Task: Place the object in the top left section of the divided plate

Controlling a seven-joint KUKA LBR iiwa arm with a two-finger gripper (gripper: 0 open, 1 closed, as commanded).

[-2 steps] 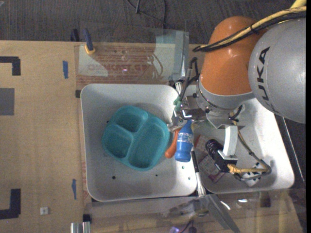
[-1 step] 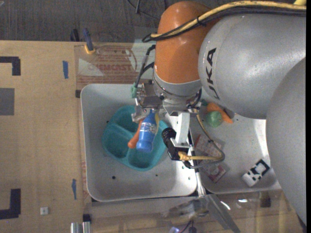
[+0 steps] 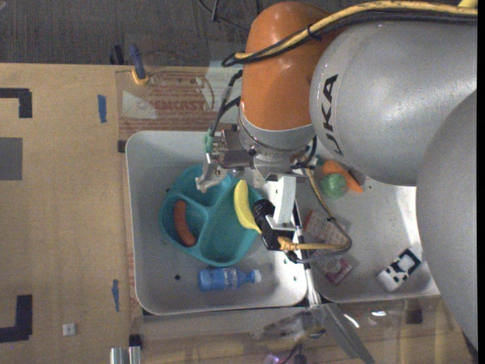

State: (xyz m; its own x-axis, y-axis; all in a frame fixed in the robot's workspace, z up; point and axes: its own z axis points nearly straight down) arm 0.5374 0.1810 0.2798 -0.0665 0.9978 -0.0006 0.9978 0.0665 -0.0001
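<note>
You are seeing the gripper hovering over the teal divided plastic plate, with the yellow curved banana lying at its rim just beneath; whether anything is gripped, you cannot tell. Placement looks unfinished.

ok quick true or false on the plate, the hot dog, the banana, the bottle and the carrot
1. The teal divided plate sits in the left bin. True.
2. A hot dog lies in one of the plate's sections. True.
3. The water bottle stands upright on the plate. False: it lies on its side on the bin floor, beside the plate.
4. The banana is over by the carrot. False: it is at the plate's right side, next to the hand.
5. The carrot is in the right bin. True.
</note>
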